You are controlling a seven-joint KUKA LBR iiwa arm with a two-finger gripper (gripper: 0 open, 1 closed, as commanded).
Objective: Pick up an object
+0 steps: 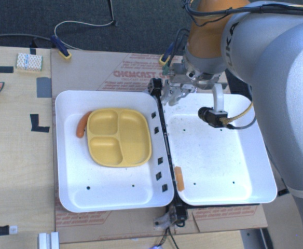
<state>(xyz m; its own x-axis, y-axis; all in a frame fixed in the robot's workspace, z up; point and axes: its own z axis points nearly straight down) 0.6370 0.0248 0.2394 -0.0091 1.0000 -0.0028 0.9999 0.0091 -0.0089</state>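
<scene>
Overhead, the grey arm (265, 87) filled the right side, its outer edge cut off by the frame. End effector (173, 93) hung over the far end of the divide between the two bins; whether its grip was wide or narrow could not be told, the parts there being dark and cluttered. Left bin (73, 191) held a yellow divided plate (119, 137), with an orange sausage-like piece (81, 125) touching the plate's left rim, partly hidden by it. Right bin (224, 160) held a small orange piece (179, 178) against its left wall, near end. Desk (16, 154) lay to the left.
</scene>
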